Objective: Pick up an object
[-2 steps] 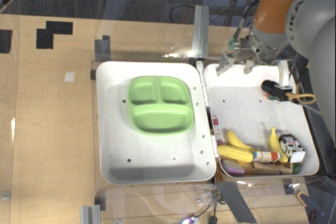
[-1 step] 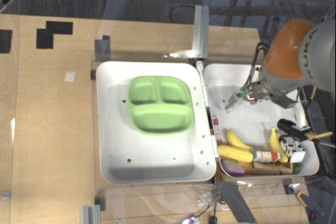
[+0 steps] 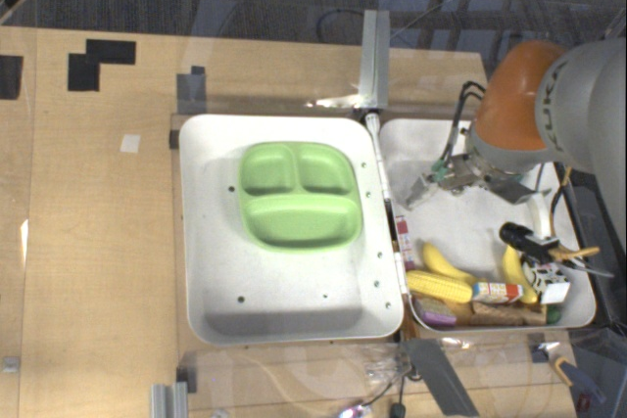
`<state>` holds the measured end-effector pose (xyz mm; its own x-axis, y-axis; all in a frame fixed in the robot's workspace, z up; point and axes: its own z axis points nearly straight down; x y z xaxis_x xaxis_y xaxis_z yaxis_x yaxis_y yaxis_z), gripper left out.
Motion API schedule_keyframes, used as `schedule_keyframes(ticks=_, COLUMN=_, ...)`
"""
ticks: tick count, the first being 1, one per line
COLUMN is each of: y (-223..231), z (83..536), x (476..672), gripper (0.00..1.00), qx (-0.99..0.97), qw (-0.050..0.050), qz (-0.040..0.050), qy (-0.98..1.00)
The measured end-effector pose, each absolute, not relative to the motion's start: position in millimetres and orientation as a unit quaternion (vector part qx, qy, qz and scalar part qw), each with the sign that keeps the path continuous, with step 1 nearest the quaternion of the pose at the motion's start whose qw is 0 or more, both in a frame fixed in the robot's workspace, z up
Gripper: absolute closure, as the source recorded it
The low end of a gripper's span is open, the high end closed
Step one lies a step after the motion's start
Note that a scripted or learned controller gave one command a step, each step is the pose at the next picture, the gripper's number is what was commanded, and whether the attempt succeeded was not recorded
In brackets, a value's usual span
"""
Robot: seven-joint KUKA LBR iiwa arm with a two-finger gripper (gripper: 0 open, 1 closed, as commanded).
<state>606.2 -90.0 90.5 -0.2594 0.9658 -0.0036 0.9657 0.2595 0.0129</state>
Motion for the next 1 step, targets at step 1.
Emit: schedule_keyframes(ticks=1, y=-101.0, z=88.4, x=670.2, gripper=0.0, qx=0.593, qw=0.0, qz=0.0013, qy=0.805)
